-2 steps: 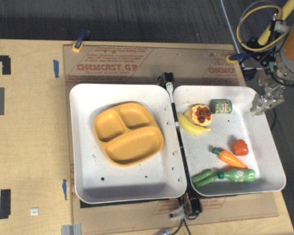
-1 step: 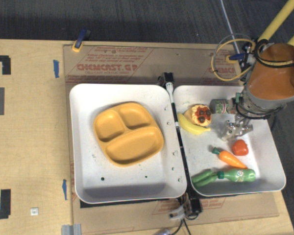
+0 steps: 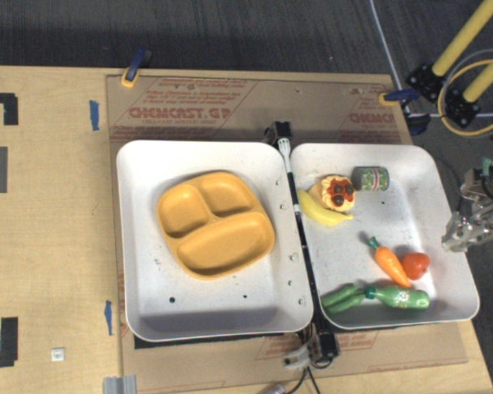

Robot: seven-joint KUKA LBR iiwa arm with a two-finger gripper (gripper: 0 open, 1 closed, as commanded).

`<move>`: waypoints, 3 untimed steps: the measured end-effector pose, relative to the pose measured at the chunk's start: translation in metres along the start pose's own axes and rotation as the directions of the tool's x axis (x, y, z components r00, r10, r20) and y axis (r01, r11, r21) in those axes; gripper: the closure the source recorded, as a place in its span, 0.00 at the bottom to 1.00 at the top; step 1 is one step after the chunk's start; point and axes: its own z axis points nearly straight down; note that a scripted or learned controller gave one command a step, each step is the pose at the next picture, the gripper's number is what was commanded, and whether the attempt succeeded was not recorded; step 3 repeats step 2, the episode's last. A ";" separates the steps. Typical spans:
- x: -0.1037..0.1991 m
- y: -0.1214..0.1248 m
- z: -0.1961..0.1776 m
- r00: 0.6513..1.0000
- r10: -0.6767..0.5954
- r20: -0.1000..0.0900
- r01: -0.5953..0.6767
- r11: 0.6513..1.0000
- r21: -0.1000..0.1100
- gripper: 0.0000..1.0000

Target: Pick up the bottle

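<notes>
So the bottle (image 3: 404,299) is lying on its side in the right bin (image 3: 444,179), right along the near edge and toward the near-right corner. It's green with a pale patch on its body. A green pod-shaped toy (image 3: 343,296) touches its left end, so the 2 make a row along that edge.

Just behind the bottle sit a carrot (image 3: 389,265) and a tomato (image 3: 416,263), close together, so it's crowded on that side. There's bare white floor in the middle of the bin and along its right edge.

At the far edge there's a small can (image 3: 370,178) on its side, with a banana (image 3: 324,210) near the left edge.

The gripper (image 3: 470,220) is at the right bin's right rim, about halfway along, well apart from the bottle. It's blurry, so I can't tell if it's open or closed.

The left bin (image 3: 140,220) has 1 yellow divided plate (image 3: 215,222) in the middle.
</notes>
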 end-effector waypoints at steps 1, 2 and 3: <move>-0.053 -0.055 0.044 0.985 -0.173 0.002 0.173 0.985 0.001 1.00; -0.040 -0.130 -0.003 0.961 -0.278 0.002 0.278 0.961 0.002 1.00; -0.040 -0.130 -0.003 0.961 -0.278 0.002 0.278 0.961 0.002 1.00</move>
